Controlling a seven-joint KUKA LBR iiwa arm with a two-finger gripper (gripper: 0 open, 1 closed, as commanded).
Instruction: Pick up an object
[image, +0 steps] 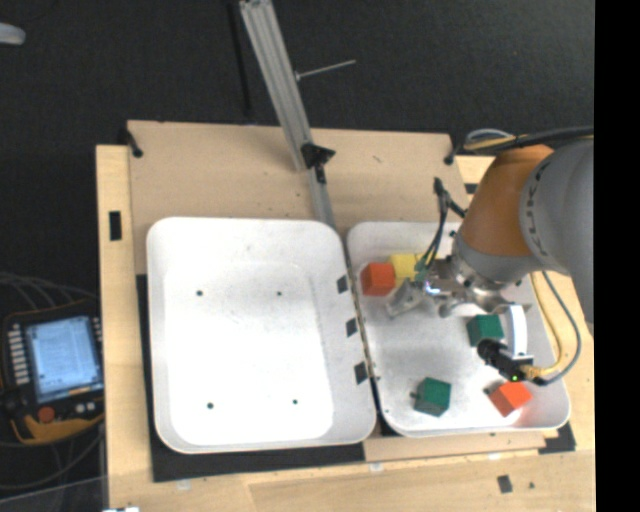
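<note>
In the right bin (400, 345) lie several small blocks: an orange cube (377, 278) and a yellow block (404, 265) at the upper left, a green block (432, 396) near the front, another green block (486, 328) to the right, and an orange block (510, 397) at the front right corner. The grey arm with its orange band (505, 205) reaches in from the right. Its gripper (420, 293) hangs low over the bin, just right of the orange cube and below the yellow block.
The left bin (245, 330) lies beside the right one. A metal pole (285, 90) slants across the back of the bench. A handheld pendant (55, 360) sits off the bench at the left. Cables (560, 330) hang by the arm's wrist.
</note>
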